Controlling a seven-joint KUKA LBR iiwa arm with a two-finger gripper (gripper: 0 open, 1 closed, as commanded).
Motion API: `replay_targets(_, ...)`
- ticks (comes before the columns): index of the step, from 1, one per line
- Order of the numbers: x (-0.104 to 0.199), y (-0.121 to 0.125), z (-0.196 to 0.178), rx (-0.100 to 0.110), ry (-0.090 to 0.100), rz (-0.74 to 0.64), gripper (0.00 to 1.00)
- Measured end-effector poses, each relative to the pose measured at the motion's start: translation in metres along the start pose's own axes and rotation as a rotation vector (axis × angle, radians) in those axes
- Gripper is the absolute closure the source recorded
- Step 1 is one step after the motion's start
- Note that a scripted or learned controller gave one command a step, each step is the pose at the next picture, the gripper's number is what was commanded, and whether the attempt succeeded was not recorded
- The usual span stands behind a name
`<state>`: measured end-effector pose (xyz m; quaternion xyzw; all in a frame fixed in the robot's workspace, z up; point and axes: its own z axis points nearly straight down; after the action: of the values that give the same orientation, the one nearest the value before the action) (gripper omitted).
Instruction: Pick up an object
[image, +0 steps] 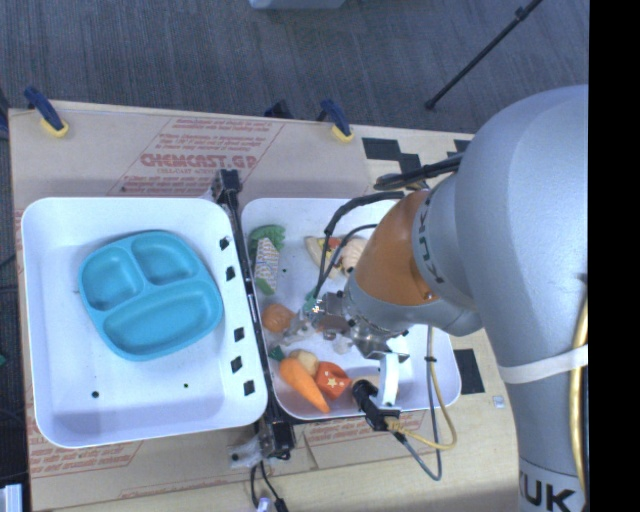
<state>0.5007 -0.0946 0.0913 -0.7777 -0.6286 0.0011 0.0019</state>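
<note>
The big grey arm (520, 260) hangs over the right bin (440, 385), jaws hidden so I cannot tell their state, while the carrot (300, 385) near the bin's front-left corner looks light, stiff, best pinched mid-body.

Left bin (40, 330) has a blue divided plate (150, 293) sitting in it, left-center of frame. Blue clamps at the upper left (46, 111) and top center (335, 117) grip what looks like cardboard (190, 150) under the bins.
</note>
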Motion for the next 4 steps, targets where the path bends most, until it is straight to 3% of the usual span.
replay_targets(1, 0.010, 0.052, 0.000, 0.000, 0.001, -0.065, 0.00)
replay_targets(2, 0.023, 0.149, 0.002, 0.024, -0.002, -0.274, 0.00)
replay_targets(3, 0.030, 0.130, 0.000, 0.003, 0.000, 0.114, 0.00)
replay_targets(4, -0.003, 0.160, -0.021, 0.000, -0.001, 0.148, 0.00)
